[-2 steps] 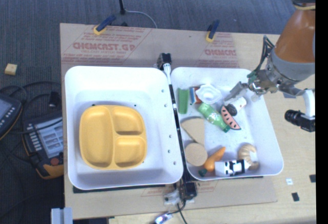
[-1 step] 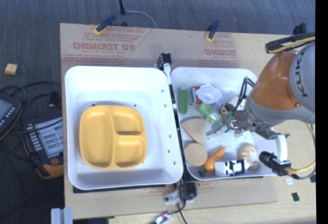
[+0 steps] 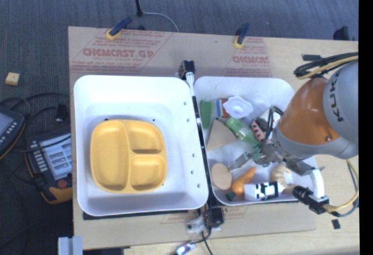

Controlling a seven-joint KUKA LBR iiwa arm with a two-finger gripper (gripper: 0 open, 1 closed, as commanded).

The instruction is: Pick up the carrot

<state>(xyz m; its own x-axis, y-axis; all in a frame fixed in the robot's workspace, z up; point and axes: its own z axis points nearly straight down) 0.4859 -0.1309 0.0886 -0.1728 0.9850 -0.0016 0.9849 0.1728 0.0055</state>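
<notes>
carrot, a small orange tapered plastic one, lies near the front of the right shallow white bin, just beside the metal two-finger gripper at its seven o'clock, untouched; whether the jaws are open, i cannot tell.

One fixed camera looks down at a slant from above the bench. It frames both white bins, the left bin and the right bin, from moderately near.

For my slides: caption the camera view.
Gripper poised just above the carrot in the cluttered right bin; yellow tray in left bin.
</notes>
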